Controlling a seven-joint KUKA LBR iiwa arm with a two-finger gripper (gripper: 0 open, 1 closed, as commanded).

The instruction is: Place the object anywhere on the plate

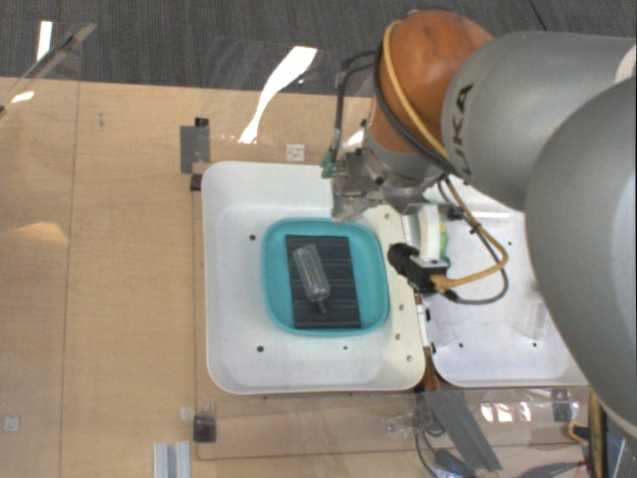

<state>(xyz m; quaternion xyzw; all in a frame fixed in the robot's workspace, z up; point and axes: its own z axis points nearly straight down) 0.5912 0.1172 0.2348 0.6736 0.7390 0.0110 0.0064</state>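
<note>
1. The object (pixel 311 274), a small clear cylinder that looks like a vial or tube, lies on its side on the dark ribbed pad (pixel 326 282) that covers the middle of the teal plate (pixel 275 285).
2. The plate sits in the left white bin (pixel 229 297), closer to that bin's right wall than its left, with bare white floor showing on every side of it.
3. The object runs roughly from the pad's far left corner toward its centre, wholly inside the pad's edges and well clear of the plate's rim.
4. The gripper (pixel 348 205) hangs at the plate's far right corner, above the bin's far edge and apart from the object; nothing shows between its fingers, and I cannot tell whether they are spread or pressed together, because the wrist hides them.
5. The right white bin (pixel 498 352) holds a yellow cable (pixel 483 277) looping down from the arm's wrist.
6. Judged from how things lie, the placing looks done: the object rests on the plate and nothing grips it. What seems left is for the arm to draw clear without knocking the plate.
</note>
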